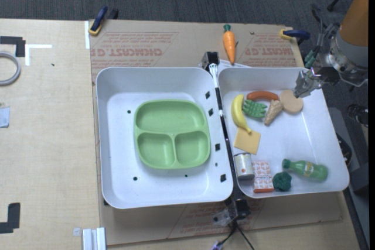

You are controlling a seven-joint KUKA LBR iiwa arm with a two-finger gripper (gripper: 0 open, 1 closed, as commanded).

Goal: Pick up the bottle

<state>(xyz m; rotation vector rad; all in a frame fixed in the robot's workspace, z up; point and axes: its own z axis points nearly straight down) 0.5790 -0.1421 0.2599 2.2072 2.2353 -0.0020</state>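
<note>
My pincer point(304, 86) hangs at the far right corner of the right bin point(328, 126), just above the rim and beside a round tan cookie point(291, 103); from this angle I cannot tell how it stands. The bottle point(306, 169), green with a yellow label, lies on its side near the bin's front right corner, well apart from my pincer. A dark green lump point(282, 181) sits just left of its cap. Elsewhere in this bin lie a banana point(237, 112), a cheese slice point(247, 140), a can point(244, 166) and a sausage point(262, 95). The left bin point(111, 143) holds a green divided plate point(172, 134). A carrot point(228, 44) rests on the surface behind the bins.
</note>
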